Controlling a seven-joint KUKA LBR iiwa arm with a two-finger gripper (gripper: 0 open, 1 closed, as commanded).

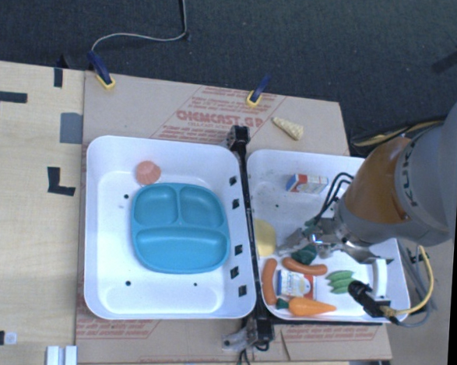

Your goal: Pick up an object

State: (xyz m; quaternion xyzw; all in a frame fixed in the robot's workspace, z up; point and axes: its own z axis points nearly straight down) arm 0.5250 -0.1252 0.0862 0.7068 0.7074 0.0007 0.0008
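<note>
My gripper (310, 242) hangs low over the middle of the right bin (273, 164), reaching in from the right. Just below it lies a dark green item (306, 256), partly hidden by the gripper, and a red sausage (305, 267). A yellow cheese slice (265, 236) lies to its left. Near the front of the bin are a second sausage (268, 278), a small white and blue carton (293, 284), an orange carrot (311, 307) and a green vegetable (340, 279). A small white box (306, 183) lies at the back.
The left bin (102, 208) holds a blue divided plate (182, 227) and a pink round slice (147, 172). A pale yellow wedge (288, 127) lies on the cardboard behind the right bin. A black divider (242, 210) runs between the bins.
</note>
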